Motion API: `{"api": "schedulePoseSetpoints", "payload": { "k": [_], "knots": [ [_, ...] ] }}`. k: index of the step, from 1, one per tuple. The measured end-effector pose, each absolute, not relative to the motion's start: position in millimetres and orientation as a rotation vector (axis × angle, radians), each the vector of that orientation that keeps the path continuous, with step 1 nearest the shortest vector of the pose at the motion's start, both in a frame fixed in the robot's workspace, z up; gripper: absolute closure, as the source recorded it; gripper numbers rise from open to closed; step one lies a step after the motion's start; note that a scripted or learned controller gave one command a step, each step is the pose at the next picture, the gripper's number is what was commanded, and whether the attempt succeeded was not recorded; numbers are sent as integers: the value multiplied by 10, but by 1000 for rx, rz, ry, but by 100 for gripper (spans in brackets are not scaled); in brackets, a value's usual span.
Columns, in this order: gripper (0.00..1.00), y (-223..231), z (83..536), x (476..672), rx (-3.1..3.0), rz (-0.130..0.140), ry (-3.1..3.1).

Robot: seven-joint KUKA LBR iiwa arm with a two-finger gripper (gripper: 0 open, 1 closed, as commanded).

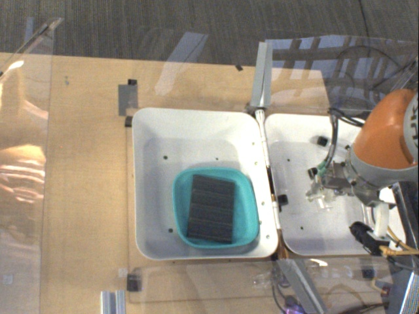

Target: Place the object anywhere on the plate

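Left bin point(147, 175) holds a teal plate point(247, 205) with a dark ridged block point(211, 208) lying on it. Gripper point(325, 190) hangs over right bin point(294, 231); fingers blurred, maybe empty, can't tell how open

two shallow white plastic bins sit side by side on a pale wooden bench point(78, 227). in the left bin point(150, 142) lies a teal square plate with rounded corners point(180, 198), and a dark grey ribbed rectangular block point(211, 208) rests flat on it, slightly tilted. over the right bin point(294, 142) the grey arm with its orange band point(386, 136) reaches in, its gripper point(325, 190) low above the bin floor.
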State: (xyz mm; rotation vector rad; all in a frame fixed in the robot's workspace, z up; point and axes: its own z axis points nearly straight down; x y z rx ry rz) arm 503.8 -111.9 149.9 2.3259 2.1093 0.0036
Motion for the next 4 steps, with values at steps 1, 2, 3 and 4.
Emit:
{"api": "schedulePoseSetpoints", "payload": {
  "k": [1,2,3,4],
  "knots": [
    [100,-555,1852,4890,1985,7,2429],
    [100,-35,2122,5276,1788,7,2577],
    [100,593,1851,5168,1534,7,2737],
    [0,588,1852,5169,1535,8,2736]
  ]
}}
